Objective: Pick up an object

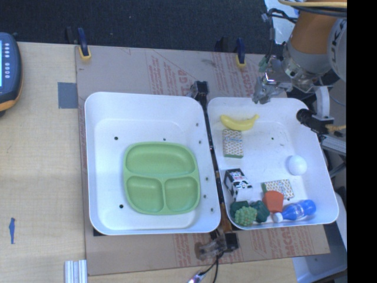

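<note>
Nothing is picked yet: the metal two-finger gripper [263, 95], whose state I cannot tell, hovers with the curved yellow plastic banana [239, 121] just below-left, ungrasped.

Pale wooden bench [41, 175] under cardboard sheet [153, 69], dark floor [147, 7] beyond.

green tray [160, 177], yellow banana [239, 121], white ball [296, 164]

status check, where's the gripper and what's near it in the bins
Gripper above right bin's far rim, nothing between its fingers. Banana nearest, just below it, untouched. Green divided plate alone in left bin. Nothing blocking the banana.
</note>
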